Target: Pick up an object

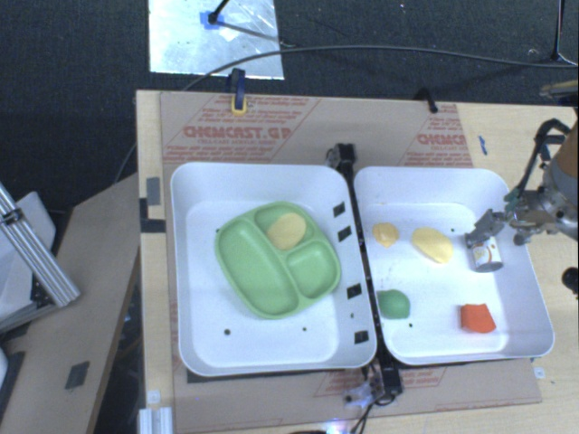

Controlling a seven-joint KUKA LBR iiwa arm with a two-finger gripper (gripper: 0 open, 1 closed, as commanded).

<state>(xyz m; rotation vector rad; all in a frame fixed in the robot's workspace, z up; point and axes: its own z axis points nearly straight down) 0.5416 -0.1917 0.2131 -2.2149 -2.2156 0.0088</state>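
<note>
The orange block (477,317) is lying in the right bin (452,193), nearer to the camera than the tool (484,242). The green ball (393,304) is sitting to the tool's left. The tool is hanging over a small silvery can (488,255); how wide the tool is standing, I cannot tell. Two yellow pieces (432,245) are lying just left of it. Further left, the green divided plate (271,262) is resting in the left bin (262,183).

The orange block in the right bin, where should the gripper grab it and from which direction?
Grip the orange block across its two flatter sides, coming straight down from above. It lies low on the right bin floor near the front right corner, apart from the green piece, so the top is probably the freest approach; the nearby bin wall crowds a sideways one.
</note>
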